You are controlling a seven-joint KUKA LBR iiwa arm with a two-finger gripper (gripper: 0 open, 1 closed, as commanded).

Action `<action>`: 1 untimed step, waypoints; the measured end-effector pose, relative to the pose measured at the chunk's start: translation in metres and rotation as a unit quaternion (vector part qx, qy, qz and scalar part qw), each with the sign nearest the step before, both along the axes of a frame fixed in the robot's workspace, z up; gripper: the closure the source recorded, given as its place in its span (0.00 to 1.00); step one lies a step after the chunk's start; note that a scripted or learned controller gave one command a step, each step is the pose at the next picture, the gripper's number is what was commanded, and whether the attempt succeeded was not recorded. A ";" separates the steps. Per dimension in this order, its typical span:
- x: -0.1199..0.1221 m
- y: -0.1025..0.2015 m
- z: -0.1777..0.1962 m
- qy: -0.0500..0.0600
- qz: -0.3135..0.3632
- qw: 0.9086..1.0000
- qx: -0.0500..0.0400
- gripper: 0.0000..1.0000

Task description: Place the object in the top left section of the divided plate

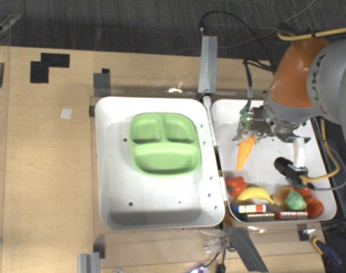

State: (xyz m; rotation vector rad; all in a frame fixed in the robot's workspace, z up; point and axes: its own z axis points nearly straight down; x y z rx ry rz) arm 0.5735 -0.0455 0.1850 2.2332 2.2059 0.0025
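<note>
camera view | hand [247, 134] clenched on carrot [244, 153] top | carrot hanging below

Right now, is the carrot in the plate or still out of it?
Out. The carrot hangs point-down from the gripper over the right bin; the green plate sits in the left bin.

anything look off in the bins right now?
Mildly: the carrot hangs tilted from the gripper, pinched at its top end only, over the right bin. The green divided plate sits flat in the left bin.
</note>
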 end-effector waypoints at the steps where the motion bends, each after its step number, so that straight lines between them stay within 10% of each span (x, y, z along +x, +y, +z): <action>1: -0.032 0.042 -0.001 0.001 -0.055 0.998 0.001 1.00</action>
